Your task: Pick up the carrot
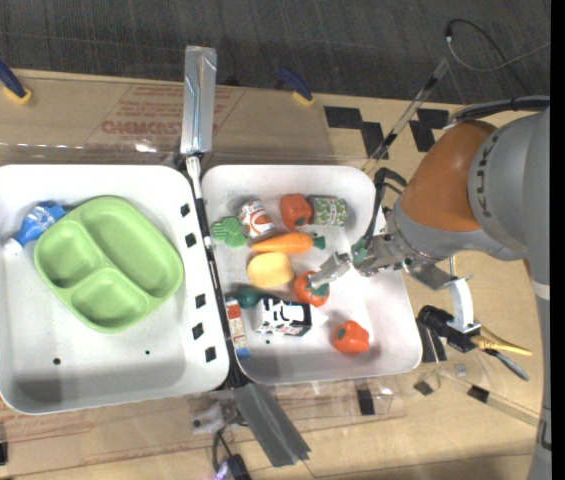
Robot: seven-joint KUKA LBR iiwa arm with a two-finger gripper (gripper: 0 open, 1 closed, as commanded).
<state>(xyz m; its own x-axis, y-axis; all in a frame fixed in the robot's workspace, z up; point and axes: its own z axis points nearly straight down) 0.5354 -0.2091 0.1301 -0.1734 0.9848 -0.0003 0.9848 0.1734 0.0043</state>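
Carrot (pixel 282 242) lies ungrasped in the right bin (pixel 394 353); gripper (pixel 334 268), at its four o'clock, looks slightly spread, holding nothing.

Left bin (pixel 2 268): white; right bin (pixel 387 353): white. Divided plate (pixel 109 260): light green. Item at the plate's upper left (pixel 38 220): blue. Carrot (pixel 282 242): orange, green at its right tip. Rounded item below the carrot (pixel 269 268): yellow. Ridged item left of the carrot (pixel 227 231): dark green. Can (pixel 328 210): green and white patterned. Item beside the can (pixel 296 210): red-orange. Carton (pixel 284 315): black and white patches. Item at lower right (pixel 350 337): red-orange. Arm (pixel 507 183): grey, banded in orange. Bench (pixel 252 113): brown cardboard with red print.
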